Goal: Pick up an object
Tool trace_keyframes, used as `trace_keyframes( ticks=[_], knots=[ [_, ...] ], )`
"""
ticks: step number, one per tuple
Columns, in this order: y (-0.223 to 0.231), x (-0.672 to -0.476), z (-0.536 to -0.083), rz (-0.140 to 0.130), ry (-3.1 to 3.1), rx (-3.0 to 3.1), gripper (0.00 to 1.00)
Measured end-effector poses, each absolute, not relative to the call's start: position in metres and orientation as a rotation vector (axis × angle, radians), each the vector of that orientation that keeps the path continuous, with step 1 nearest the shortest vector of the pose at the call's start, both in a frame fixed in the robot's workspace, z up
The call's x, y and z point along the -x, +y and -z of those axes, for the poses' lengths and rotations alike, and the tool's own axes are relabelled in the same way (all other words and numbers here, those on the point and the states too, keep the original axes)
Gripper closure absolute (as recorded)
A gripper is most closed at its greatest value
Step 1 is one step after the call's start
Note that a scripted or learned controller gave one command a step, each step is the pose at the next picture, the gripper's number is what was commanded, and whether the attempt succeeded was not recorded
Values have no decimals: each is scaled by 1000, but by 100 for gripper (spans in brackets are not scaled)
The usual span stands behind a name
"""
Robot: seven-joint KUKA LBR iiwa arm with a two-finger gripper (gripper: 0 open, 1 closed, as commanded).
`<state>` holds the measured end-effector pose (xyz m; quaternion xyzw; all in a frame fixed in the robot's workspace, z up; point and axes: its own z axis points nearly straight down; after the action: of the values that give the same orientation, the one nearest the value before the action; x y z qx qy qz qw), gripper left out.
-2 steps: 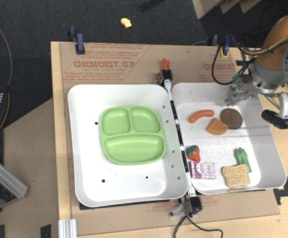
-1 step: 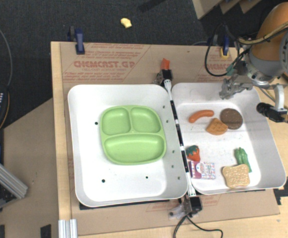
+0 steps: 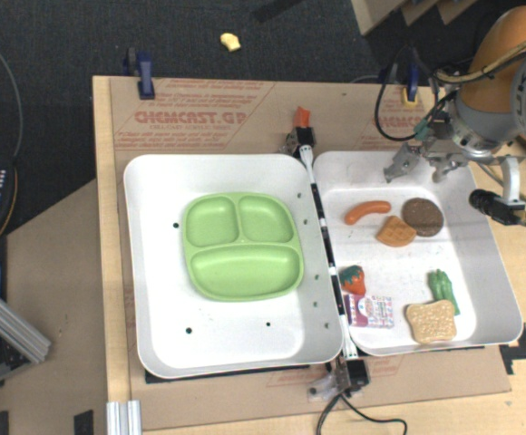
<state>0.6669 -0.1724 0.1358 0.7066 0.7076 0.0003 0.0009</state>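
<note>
so the green divided tray (image 3: 242, 246) fills the left bin, the hot dog (image 3: 367, 211), cookie (image 3: 422, 216) and toast (image 3: 432, 322) sit loose for grabbing, and the gripper (image 3: 422, 163) hovers open at 12 o'clock of the right bin, holding nothing.

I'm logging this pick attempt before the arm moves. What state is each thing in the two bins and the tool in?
Green three-compartment plate: flat in left white bin.
Orange sausage: lying in right white bin.
Brown round patty: flat, touching tan nugget.
Toast slice: flat, near front.
Green vegetable: lying beside toast.
Tool: above bin's far edge, holding nothing.
</note>
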Motion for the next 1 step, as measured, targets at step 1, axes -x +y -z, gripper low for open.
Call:
trace_keyframes(
  ticks=[1],
  knots=[
    [-206,-626,-82,6,2219,-2228,0]
  ],
)
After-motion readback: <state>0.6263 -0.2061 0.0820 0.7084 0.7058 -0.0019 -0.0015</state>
